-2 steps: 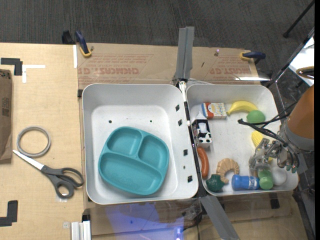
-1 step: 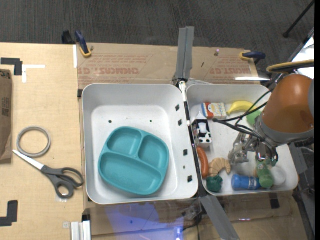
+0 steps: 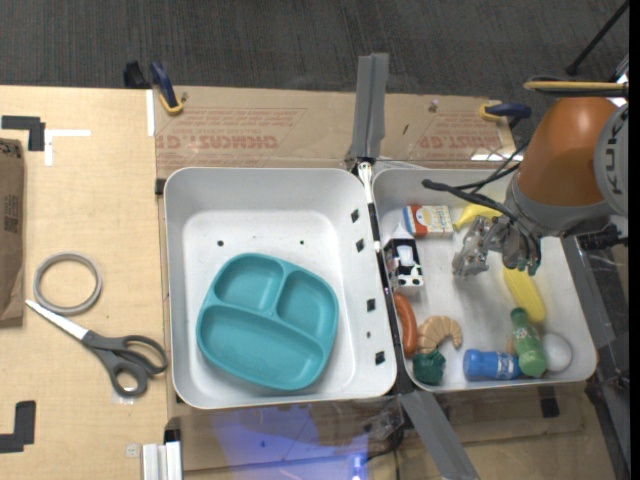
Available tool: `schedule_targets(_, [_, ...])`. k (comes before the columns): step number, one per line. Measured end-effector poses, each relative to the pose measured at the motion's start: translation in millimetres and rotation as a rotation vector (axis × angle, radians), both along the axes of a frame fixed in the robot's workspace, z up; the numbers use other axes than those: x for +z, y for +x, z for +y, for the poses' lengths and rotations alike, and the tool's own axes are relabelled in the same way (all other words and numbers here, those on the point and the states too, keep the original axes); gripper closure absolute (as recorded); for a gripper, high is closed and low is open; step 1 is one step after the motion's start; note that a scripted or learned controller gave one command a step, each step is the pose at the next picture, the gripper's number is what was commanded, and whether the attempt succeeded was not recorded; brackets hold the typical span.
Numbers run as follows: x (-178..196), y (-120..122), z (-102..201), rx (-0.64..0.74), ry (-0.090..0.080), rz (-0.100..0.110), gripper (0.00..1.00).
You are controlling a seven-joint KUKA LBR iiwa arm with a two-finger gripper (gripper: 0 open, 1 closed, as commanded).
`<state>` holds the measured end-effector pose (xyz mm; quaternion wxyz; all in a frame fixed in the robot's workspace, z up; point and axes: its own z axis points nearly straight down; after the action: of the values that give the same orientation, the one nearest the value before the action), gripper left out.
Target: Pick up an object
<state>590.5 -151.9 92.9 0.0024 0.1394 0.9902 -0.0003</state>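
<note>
My gripper [image 3: 492,252] hangs over the right bin [image 3: 578,298], in its upper middle, with its fingers spread and nothing between them. Under and around it lie a yellow banana [image 3: 477,215], an orange-and-white box [image 3: 430,220] and a yellow corn cob [image 3: 524,294]. A black-and-white carton [image 3: 404,264] stands to the gripper's left. Along the bin's near side are a red sausage [image 3: 405,324], a croissant [image 3: 441,332], a dark green piece [image 3: 428,368], a blue bottle [image 3: 489,365] and a green bottle [image 3: 526,344].
The left bin [image 3: 190,218] holds a teal divided plate [image 3: 268,318]. On the bench to the left lie scissors [image 3: 105,348], a tape roll [image 3: 67,281] and a brown bag [image 3: 10,230]. Cardboard [image 3: 260,128] runs behind both bins.
</note>
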Motion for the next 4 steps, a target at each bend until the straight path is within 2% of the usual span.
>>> schedule_targets(1, [-0.5,-82.7,-41.5,0.057,0.0,0.002,0.0])
schedule_targets(2, [-0.2,6.4,-60.6,-0.222,0.0,0.0,0.0])
schedule_targets(3, [-0.3,-53.6,-70.5,-0.244,0.001,0.002,0.0])
schedule_targets(4, [9.7,-52.2,-70.1,-0.241,-0.001,-0.002,1.0])
